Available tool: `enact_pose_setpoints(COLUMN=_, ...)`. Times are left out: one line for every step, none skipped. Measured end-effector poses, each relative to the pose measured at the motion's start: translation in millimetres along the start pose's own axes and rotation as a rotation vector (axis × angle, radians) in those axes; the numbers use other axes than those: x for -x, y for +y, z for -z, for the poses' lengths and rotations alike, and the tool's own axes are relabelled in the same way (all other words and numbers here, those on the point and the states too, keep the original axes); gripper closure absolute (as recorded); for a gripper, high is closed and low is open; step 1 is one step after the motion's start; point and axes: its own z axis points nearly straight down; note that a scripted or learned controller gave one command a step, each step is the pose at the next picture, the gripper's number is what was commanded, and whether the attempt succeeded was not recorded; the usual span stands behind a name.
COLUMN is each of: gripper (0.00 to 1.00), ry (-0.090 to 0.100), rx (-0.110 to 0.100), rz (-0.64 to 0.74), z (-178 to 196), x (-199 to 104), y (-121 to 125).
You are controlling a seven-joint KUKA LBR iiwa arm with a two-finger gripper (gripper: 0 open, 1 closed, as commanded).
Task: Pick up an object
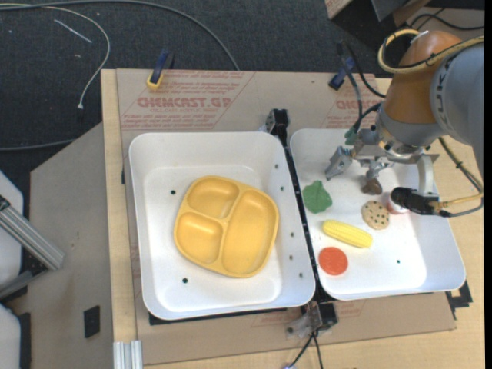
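Observation:
My gripper (355, 172) hangs over the back part of the right bin (438, 244), its fingers spread open with nothing between them. A green leafy toy (316, 197) lies just left of and below it, near the bin's left wall. A round cookie with dark chips (376, 214) sits a little in front of the right finger (373, 181). A yellow corn cob (347, 234) lies further forward, and an orange-red disc (333, 260) is in front of that.
The left bin (154, 206) holds a yellow divided plate (227, 225) in its middle. A black divider with clamps (292, 198) runs between the bins. The arm's grey body and orange band (419, 83) loom over the right bin's back right corner.

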Motion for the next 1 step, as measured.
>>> enact_pose_setpoints(gripper=1.0, ry=0.0, rx=0.006, rz=0.0, z=14.3, x=-0.1, y=1.4)
